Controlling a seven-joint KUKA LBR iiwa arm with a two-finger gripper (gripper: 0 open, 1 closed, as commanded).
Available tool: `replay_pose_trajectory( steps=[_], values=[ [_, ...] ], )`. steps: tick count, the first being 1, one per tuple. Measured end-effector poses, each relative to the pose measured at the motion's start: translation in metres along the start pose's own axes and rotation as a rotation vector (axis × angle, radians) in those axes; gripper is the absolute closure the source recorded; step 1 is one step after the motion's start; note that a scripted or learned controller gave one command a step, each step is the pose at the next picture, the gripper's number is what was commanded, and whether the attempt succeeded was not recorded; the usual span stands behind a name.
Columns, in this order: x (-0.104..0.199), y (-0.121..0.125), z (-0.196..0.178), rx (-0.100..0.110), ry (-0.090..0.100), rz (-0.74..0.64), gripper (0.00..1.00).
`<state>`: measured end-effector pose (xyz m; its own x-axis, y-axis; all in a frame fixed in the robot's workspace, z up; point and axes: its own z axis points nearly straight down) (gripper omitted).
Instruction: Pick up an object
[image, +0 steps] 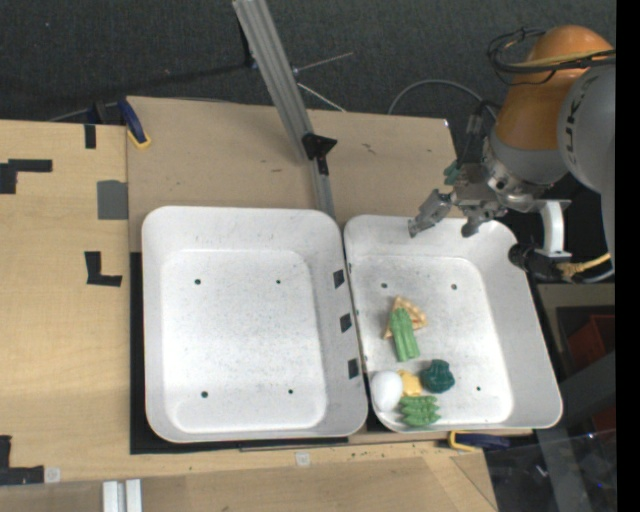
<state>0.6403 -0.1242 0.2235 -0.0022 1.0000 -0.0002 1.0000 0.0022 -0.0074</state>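
Gripper (445, 218) open, empty, above right bin (520, 330). Green toy (404, 336) looks light, stiff; grab across its narrow middle.

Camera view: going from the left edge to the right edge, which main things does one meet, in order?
Left bin → white ball → green ridged toy → dark green toy → gripper → orange band of the arm.

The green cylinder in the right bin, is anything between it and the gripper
Nothing visible stands between them. The gripper hangs over the far edge of the right bin, with nothing between its open fingers. Bare bin floor separates it from the green cylinder, which lies against a tan piece.
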Motion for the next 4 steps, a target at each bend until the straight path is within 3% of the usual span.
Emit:
replay_pose_trajectory(
  steps=[2,3,4],
  values=[
    [0.012,-0.004,0.110,0.001,0.000,0.000,0.00],
    [0.012,-0.002,0.096,-0.005,0.000,-0.002,1.00],
    [0.007,0.002,0.034,-0.012,-0.001,0.001,1.00]
  ],
)
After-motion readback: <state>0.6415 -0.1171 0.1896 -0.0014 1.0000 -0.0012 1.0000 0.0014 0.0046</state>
